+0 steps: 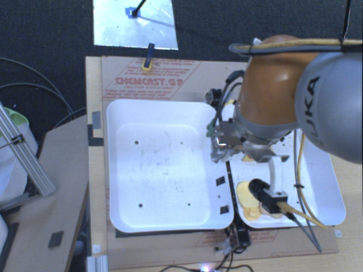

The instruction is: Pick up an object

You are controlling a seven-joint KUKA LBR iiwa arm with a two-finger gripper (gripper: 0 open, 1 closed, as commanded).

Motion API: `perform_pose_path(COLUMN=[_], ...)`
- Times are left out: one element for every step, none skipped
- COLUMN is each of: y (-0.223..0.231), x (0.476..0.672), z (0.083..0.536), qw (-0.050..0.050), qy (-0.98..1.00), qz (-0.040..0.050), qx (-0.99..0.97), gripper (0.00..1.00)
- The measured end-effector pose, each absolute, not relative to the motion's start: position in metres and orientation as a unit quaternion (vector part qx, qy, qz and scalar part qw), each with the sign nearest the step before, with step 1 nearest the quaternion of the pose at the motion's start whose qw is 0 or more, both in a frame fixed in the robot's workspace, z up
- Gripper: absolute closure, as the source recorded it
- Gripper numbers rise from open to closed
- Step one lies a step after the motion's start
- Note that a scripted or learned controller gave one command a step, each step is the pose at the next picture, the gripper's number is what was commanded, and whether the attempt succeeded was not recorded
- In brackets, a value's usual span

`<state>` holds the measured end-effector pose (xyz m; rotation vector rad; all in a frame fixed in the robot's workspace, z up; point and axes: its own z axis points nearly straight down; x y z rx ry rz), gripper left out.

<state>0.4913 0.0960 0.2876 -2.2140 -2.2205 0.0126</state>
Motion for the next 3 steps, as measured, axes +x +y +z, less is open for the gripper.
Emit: perform_pose_path(y=[0.046, 0.052, 0.012], x=[0.511, 0.486, 0.559], z=[0.463, 0.391, 0.247], qw=[-0.008, 0.001, 0.001], qy=[-0.706, -0.708, -0.706], qz=[-0.0089, 0.0010, 0.0027], qx=[-0.708, -0.707, -0.708], gripper=[1.00, 1.00, 1.00])
